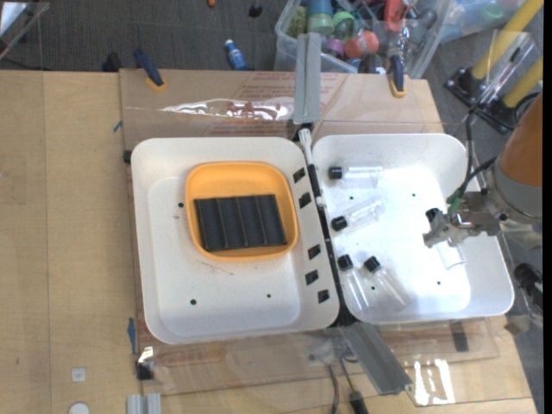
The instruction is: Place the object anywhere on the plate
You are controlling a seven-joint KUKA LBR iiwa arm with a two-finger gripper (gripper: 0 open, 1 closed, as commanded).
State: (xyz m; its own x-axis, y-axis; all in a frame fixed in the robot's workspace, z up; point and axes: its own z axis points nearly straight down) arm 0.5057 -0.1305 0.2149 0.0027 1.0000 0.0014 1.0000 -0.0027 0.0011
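An orange plate [197, 190] sits in the left bin [164, 300] with a black ribbed block [240, 222] lying on it. Several clear vials with black caps lie in the right bin [483, 296]: one near the back [357, 173], one in the middle [355, 216], and two at the front [381, 281]. My gripper [447, 231] hangs low over the right side of the right bin, far from the plate. A pale translucent shape [451, 255] sits just under it; I cannot tell whether it is a vial or whether it is held.
A row of black clips [312, 231] runs along the ridge between the bins. A clear tub of coloured toys [362, 11] stands behind the bins. Blue-and-orange clamps [148, 69] grip the bench's back edge.
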